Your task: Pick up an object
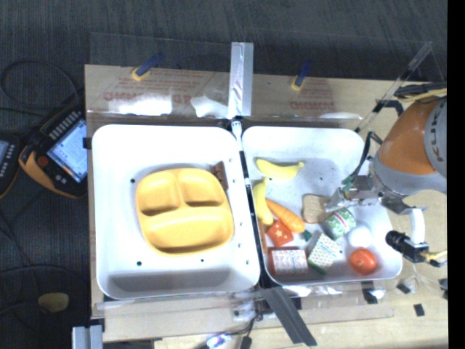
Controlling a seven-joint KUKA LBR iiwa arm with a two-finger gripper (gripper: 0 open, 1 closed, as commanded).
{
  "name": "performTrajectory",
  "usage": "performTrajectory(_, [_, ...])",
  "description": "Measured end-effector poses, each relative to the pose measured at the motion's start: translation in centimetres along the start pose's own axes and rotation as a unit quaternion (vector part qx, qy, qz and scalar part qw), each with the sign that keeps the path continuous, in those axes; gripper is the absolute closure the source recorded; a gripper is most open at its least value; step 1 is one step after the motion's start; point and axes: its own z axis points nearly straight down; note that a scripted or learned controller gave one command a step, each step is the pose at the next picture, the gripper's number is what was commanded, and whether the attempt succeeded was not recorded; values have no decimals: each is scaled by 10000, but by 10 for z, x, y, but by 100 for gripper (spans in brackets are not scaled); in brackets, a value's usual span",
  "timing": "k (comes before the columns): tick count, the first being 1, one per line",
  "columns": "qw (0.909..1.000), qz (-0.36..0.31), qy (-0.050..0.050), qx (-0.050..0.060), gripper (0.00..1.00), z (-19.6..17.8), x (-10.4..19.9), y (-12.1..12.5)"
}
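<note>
So the claw (347,203) is down in the right bin (305,138), right over a small green-labelled can (338,222) just below it. Can looks stiff, light and slick-sided, so I'd pinch across its round body. Honestly can't tell how wide the claw is, the wrist hides it.
</note>
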Motion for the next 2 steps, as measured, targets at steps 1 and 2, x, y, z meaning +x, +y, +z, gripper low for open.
performTrajectory(1, [9987, 484, 2, 125, 100, -53, 26, -25])
performTrajectory(2, [9987, 485, 3, 124, 0, -53, 26, -25])
